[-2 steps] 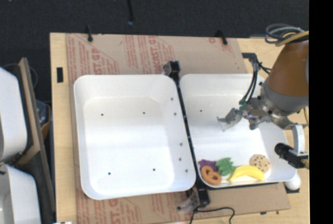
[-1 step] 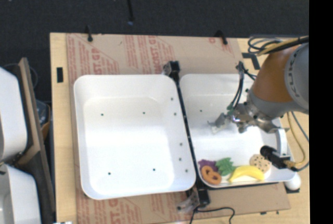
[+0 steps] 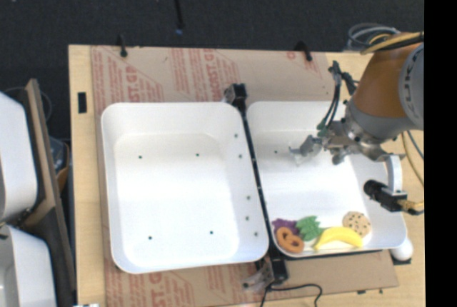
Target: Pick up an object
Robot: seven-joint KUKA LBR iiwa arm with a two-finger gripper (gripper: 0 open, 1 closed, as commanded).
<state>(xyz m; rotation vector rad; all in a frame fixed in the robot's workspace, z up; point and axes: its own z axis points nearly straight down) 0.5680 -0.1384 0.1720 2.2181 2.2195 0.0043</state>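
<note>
Toy food along right bin [image 3: 300,120] near edge: banana [image 3: 338,238], pretzel [image 3: 289,240], green leafy piece [image 3: 310,226], cookie [image 3: 356,223], purple grapes [image 3: 281,225] (all clustered, some touching). Arm [image 3: 382,95] over bin's far half. Jaws [image 3: 318,146] hang well apart from food; open or shut, cannot tell.

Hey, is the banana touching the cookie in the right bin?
Touching, as far as the camera view shows: the banana's upper right end meets the lower edge of the cookie, with no white bin floor visible between them. The gripper hangs well away.
</note>
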